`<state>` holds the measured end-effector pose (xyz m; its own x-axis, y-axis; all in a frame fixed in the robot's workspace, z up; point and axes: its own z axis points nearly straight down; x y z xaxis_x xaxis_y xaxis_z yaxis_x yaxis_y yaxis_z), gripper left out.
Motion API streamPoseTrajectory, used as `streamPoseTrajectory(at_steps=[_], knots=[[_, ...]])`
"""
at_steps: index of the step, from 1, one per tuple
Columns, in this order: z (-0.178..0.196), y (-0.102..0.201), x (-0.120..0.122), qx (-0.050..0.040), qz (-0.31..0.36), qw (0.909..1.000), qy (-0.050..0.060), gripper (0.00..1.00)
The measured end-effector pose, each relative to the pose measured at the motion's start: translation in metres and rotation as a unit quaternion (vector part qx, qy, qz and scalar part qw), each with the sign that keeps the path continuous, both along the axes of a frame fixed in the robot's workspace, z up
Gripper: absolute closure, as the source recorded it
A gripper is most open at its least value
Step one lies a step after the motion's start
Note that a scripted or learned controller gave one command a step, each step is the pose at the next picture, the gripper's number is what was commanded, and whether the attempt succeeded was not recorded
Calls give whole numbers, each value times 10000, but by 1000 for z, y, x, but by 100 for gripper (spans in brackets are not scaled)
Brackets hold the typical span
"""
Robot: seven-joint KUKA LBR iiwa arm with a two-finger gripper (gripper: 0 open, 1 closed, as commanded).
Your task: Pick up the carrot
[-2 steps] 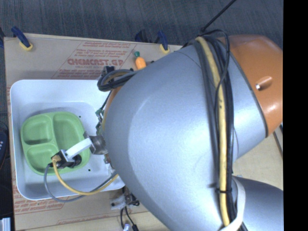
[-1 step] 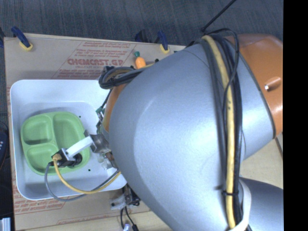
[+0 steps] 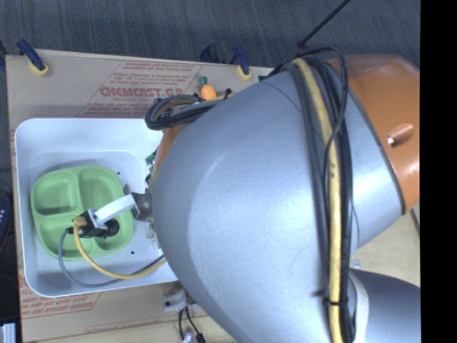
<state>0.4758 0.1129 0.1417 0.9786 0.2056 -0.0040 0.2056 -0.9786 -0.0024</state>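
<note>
**Jaws.** Hidden beneath the grey arm [image 3: 271, 213], which covers the centre and right of the frame. Whether they are open or closed, and whether they hold anything, cannot be told.

**Surroundings.** The arm's lower end reaches the right side of the white bin [image 3: 21, 191] at centre left. In that bin, toward its left side, lies a green divided tray [image 3: 53, 191], and none of its visible compartments holds anything orange.

**Task object.** The likely carrot [image 3: 207, 91] is a small orange piece with a green tip. It shows at upper centre, just past the arm's upper edge and above the bin's far rim. Whether it lies on the table [image 3: 128, 77] or is raised off it cannot be told.

**Step in hand.** This is judged to be the approach or the grasp attempt, with no hold confirmed.

**Next move.** The jaws need to be centred over the carrot and set across its narrow width. They should then close and lift straight up, clear of the bin's rim.
</note>
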Motion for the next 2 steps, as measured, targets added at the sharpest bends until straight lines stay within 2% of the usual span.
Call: streamPoseTrajectory(at_steps=[1,2], knots=[[49,-66,0,13,1155,9933,-4,100],[59,-65,0,34,1188,9929,21,100]])
